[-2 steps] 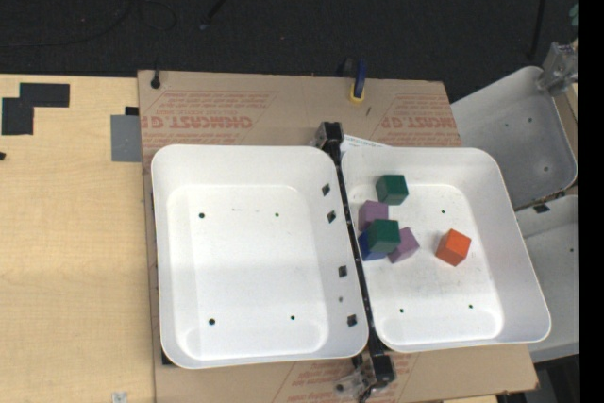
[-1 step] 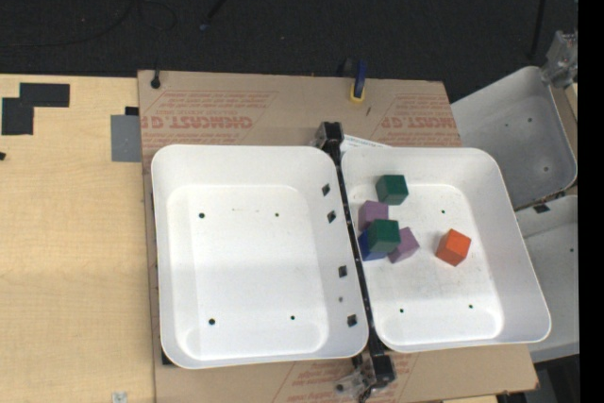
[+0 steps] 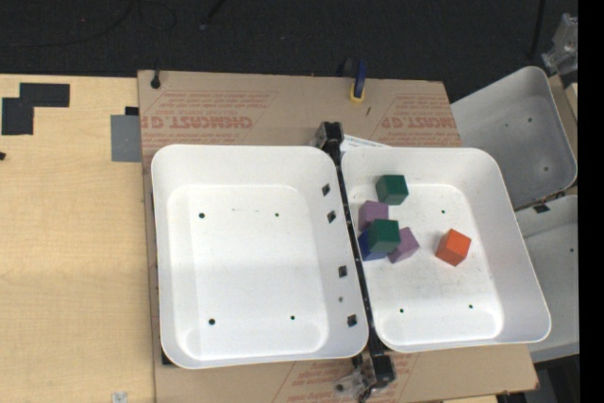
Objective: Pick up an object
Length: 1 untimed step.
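The right bin (image 3: pixel 491 316) holds several small blocks. A green cube (image 3: pixel 392 189) sits toward its back. A second green cube (image 3: pixel 382 232) rests in a tight cluster by the bin's left wall, with a purple block (image 3: pixel 373 213) behind it, another purple block (image 3: pixel 406 244) to its right and a blue block (image 3: pixel 370 247) at its front left. An orange cube (image 3: pixel 453 247) lies apart to the right of the cluster.
The left bin (image 3: pixel 179 335) stands beside the right one, joined along a black clamped seam (image 3: pixel 342 241). Both rest on a cardboard sheet (image 3: pixel 245 109) on the wooden bench. A grey metal plate (image 3: pixel 524 132) lies at the far right.
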Motion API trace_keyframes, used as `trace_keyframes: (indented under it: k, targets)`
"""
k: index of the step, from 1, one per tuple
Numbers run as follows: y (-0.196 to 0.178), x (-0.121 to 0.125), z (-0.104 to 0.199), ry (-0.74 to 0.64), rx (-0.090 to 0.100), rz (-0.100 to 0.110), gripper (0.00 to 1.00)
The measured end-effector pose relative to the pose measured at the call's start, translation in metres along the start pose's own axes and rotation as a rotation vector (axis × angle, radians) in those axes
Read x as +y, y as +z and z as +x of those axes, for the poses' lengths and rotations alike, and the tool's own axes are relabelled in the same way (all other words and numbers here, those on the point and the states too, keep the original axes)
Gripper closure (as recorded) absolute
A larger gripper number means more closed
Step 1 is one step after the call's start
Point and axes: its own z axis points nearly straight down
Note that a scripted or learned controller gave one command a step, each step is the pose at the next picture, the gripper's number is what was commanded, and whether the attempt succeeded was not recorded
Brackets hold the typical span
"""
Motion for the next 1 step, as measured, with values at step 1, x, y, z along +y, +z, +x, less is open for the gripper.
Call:
trace_keyframes:
  k: [1]
  targets:
    - [-0.0149,0.0004,-0.0169,0.001,0.0,0.001,1.0]
